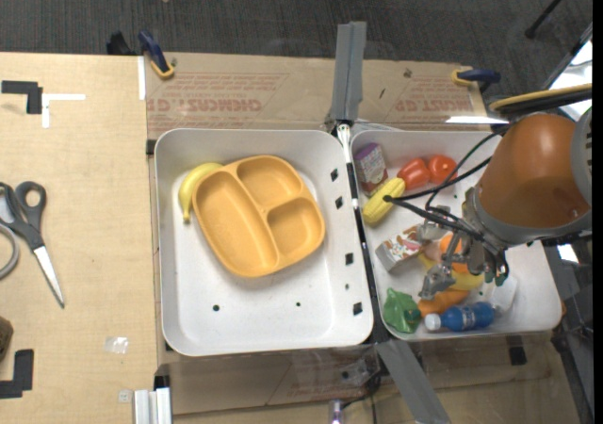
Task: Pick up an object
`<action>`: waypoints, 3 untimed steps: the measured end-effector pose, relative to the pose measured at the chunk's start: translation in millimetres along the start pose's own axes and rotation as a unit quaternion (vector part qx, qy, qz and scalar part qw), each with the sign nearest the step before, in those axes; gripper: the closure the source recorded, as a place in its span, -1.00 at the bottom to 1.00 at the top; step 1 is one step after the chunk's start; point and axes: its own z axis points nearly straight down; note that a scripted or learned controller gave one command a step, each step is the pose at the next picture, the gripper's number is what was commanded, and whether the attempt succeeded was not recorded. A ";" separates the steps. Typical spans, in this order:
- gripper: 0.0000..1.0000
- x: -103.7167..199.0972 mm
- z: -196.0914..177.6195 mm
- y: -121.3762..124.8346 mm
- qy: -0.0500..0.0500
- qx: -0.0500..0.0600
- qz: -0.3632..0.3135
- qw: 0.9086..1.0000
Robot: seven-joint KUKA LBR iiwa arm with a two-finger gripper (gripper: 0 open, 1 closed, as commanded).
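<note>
Where the right bin [528,318] crowds with toys, the gripper [459,267] low over an orange piece [445,300], fingers' state impossible to tell.

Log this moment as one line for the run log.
arm: over right bin | claw: low among the toys, above orange toy | grasp: not confirmed | left bin: yellow tray, banana
</note>
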 end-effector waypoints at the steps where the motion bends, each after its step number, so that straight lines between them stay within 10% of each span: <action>1: -1.00 -2.7 0.0 -16.2 0.002 -0.001 -0.002 1.000; 2: -1.00 -131.0 4.5 -7.9 0.018 0.004 0.044 0.999; 3: -1.00 -149.4 2.8 4.9 0.018 0.008 0.091 0.996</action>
